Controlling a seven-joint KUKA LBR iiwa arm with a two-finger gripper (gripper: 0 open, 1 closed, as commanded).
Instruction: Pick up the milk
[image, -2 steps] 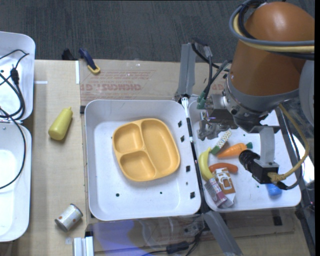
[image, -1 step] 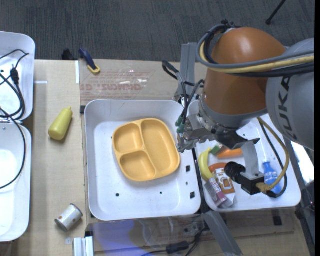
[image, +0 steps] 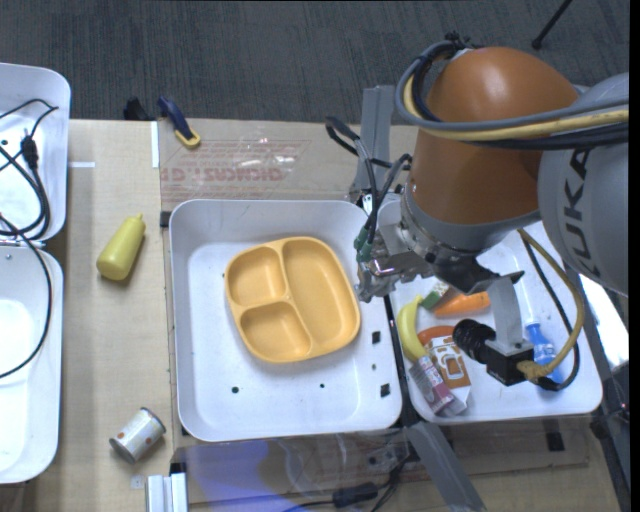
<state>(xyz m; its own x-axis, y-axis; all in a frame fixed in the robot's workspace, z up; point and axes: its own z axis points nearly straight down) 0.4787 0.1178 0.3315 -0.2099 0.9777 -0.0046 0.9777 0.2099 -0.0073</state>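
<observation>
Robot arm (image: 500, 150) is poised low over the right bin (image: 580, 395).

The gripper (image: 378, 268) is seen at the bin's left edge; its opening cannot be told. The milk carton (image: 452, 366) is found lying in the same bin, beside a banana (image: 408, 330), a carrot (image: 462, 302) and a wrapped packet (image: 436, 388). A yellow divided plate (image: 291, 298) is set in the left bin (image: 200, 330).

Glossy yellow plastic plate (image: 291, 298); smooth white bin (image: 200, 380); matt cardboard bench (image: 120, 350)
</observation>
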